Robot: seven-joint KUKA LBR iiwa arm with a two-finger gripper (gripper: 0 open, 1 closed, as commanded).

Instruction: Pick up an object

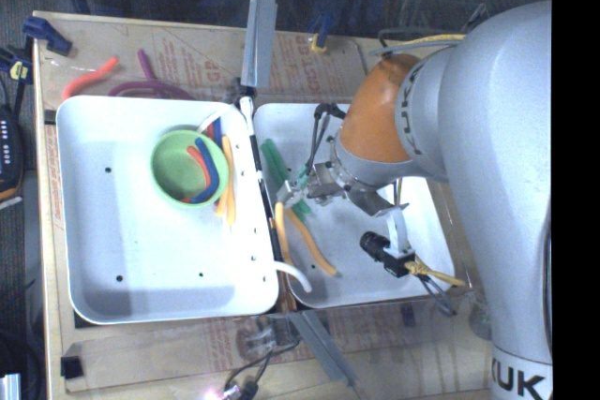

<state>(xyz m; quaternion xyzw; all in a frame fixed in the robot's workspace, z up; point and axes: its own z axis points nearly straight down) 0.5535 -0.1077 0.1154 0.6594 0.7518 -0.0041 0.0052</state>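
Note:
My gripper (298, 194) hangs low over the left part of the right bin (427, 290), under the orange-banded wrist. A small green piece (303, 212) lies right beneath it, and I cannot see whether the two touch. A long green stick (274, 161) lies just up-left of the gripper, by the bin's left wall. An orange stick (279, 230) and a yellow-orange stick (316, 252) lie below the gripper. A white curved piece (293, 274) rests at the bin's lower left corner.
The left bin (103, 267) holds a green bowl (178, 169) with red and blue pieces in it, and a yellow stick (228, 187) leaning beside it. A red tool (90, 78), a purple cable (150, 89) and a grey bar (259, 37) lie on the bench behind the bins.

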